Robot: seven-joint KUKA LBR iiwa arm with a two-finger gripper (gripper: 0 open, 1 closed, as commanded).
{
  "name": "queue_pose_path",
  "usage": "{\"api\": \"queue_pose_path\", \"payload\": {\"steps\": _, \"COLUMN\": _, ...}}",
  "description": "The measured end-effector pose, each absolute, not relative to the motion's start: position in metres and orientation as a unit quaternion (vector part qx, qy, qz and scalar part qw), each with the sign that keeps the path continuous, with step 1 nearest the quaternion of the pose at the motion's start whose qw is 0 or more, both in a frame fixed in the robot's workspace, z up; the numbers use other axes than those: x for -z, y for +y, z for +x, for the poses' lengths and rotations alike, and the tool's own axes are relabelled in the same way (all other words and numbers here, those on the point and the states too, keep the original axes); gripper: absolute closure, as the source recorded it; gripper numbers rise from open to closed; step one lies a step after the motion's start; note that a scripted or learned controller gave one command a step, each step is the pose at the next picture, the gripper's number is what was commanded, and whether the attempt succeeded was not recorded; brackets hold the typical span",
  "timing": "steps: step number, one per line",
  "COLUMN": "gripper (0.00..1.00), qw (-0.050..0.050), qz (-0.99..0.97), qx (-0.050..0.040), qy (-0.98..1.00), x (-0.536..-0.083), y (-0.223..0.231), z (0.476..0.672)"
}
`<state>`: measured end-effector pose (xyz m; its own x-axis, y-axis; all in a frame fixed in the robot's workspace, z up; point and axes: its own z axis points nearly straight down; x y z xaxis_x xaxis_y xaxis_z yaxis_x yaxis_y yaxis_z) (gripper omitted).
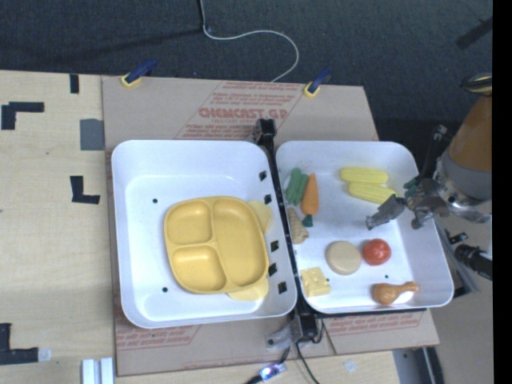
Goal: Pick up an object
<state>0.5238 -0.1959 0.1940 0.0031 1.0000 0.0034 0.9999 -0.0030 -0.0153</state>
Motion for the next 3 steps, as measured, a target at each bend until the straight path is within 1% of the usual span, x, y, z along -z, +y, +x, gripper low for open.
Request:
{"api": "queue_pose_path", "payload": {"steps": 1, "gripper": 0.0, "qw": 0.001, "qz": -0.707, "qx": -0.0006, "qy": -0.707, "x": -0.201, "y": -0.196, "z": 0.527}}
{"api": "queue_pose_path", "payload": {"steps": 2, "gripper": 0.0, "qw": 0.004, "qz": -0.707, "qx": -0.0022, "qy": -0.708, "x": -0.137, "y": -0.193, "z": 0.525}}
{"api": "queue_pose_path", "payload": {"steps": 3, "gripper": 0.0, "qw": 0.0, "qz": -0.707, "qx": 0.0002, "qy": -0.707, "x": -0.086, "y": -0.193, "z": 0.526}}
